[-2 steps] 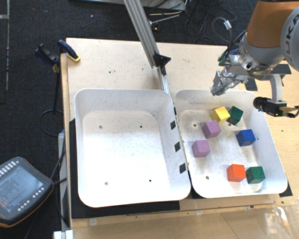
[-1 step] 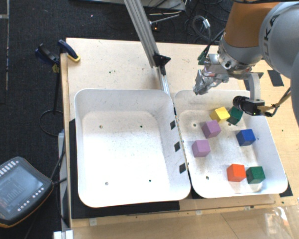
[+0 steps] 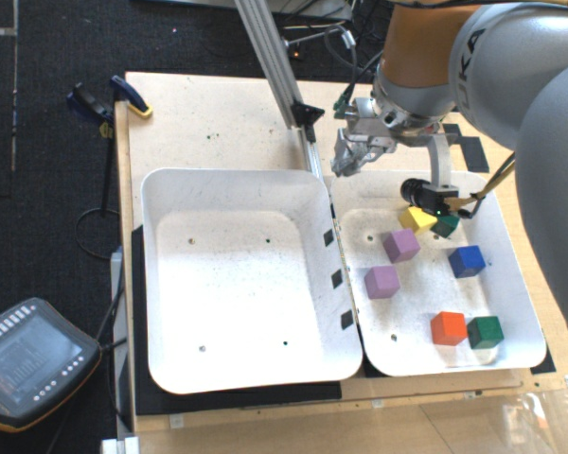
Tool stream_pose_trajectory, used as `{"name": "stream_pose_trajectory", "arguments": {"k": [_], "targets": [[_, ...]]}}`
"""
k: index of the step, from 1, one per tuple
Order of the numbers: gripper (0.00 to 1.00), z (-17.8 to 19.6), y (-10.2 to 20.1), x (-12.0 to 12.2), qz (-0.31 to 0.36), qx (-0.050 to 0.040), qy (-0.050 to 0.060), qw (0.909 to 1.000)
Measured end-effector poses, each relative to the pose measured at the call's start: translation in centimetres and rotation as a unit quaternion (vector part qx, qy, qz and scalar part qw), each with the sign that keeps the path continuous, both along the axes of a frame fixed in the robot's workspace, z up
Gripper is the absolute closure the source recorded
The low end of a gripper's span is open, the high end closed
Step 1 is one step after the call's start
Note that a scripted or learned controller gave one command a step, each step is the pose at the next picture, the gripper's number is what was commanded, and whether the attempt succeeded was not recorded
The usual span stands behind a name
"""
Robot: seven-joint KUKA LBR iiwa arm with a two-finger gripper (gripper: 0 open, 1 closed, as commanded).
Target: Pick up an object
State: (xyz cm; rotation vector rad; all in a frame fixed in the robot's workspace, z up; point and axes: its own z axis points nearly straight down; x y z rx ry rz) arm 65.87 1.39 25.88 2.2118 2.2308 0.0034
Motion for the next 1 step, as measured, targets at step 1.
{"name": "stream_pose_trajectory", "arguments": {"k": [1], "targets": [[1.0, -2.17, 5.15, -0.36, 0.0, 0.0, 0.002, 1.0]]}}
